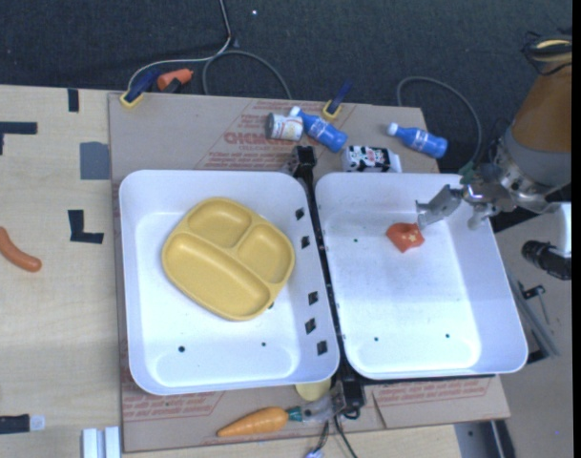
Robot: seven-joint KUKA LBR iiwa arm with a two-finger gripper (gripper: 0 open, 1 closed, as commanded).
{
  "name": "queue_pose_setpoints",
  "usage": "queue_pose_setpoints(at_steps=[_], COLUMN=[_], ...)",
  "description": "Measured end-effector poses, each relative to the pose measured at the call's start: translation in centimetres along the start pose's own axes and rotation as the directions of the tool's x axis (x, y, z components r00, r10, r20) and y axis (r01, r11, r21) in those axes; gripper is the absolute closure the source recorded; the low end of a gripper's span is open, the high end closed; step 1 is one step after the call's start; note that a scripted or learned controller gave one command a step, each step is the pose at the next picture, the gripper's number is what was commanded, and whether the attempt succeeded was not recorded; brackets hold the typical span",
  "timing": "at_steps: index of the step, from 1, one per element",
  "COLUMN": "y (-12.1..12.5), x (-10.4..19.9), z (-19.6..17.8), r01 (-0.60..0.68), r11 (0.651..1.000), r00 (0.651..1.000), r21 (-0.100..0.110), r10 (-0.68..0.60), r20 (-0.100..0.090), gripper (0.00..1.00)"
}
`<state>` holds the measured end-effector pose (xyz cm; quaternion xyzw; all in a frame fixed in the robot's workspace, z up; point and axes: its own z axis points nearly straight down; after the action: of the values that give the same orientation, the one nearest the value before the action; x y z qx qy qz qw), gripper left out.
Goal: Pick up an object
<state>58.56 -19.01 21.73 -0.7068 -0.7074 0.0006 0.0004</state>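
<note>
Reaching in over the right-hand white bin, the grey arm is holding its gripper just above the bin's far half. The gripper is hanging right beside a small orange-red object, which is lying on the bin's floor toward its far edge; the near fingertip seems to be touching or almost touching the object's upper right side, and nothing is sitting between the fingers. How wide they are spread cannot be told from this slant. Left of that bin, the second white bin is carrying a yellow divided plate. Beyond the right-hand bin, two blue-and-white bottles are lying on the surface. Near its front left corner a toy carrot is lying, and far to its left a small sausage is resting.
</note>
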Motion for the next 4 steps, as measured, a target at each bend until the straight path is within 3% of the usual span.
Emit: queue_pose_setpoints(at_steps=[1,2,4], y=[0.0,8.8,-1.1], x=[-3.5,5.0,3.1], z=[13.8,13.1,12.9], r01=[-0.002,0.009,-0.001], r11=[1.000,1.000,1.000], r00=[1.000,1.000,1.000], r21=[-0.004,-0.010,-0.010], r10=[0.002,-0.009,0.001], r20=[0.004,0.001,0.003], gripper=[0.00,0.00,0.00])
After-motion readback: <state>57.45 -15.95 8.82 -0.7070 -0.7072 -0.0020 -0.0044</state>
